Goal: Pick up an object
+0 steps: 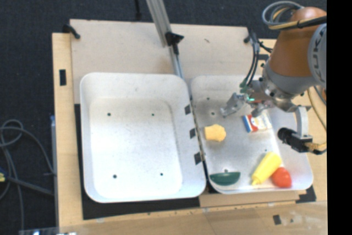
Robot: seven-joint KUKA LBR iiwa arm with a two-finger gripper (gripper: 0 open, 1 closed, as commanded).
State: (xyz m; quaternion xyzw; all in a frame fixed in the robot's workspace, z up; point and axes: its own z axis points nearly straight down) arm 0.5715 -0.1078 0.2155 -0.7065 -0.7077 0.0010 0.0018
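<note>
The right bin (220, 88) holds several objects. A yellow lump (215, 132) lies near its left wall. A small red, white and blue box (257, 123) sits in the middle right. Along the front are a yellow bottle-shaped piece (266, 167), a red ball (281, 177) touching it, and a dark green piece (225, 177). My gripper (231, 105) hangs over the bin's back middle, above and right of the yellow lump and left of the box. Nothing shows in its grasp.
The left bin (88, 118) stands beside the right one, their walls meeting at black clips (193, 133). A slanted aluminium post (157, 3) rises behind the bins. Cables (254, 58) trail from the arm at the right.
</note>
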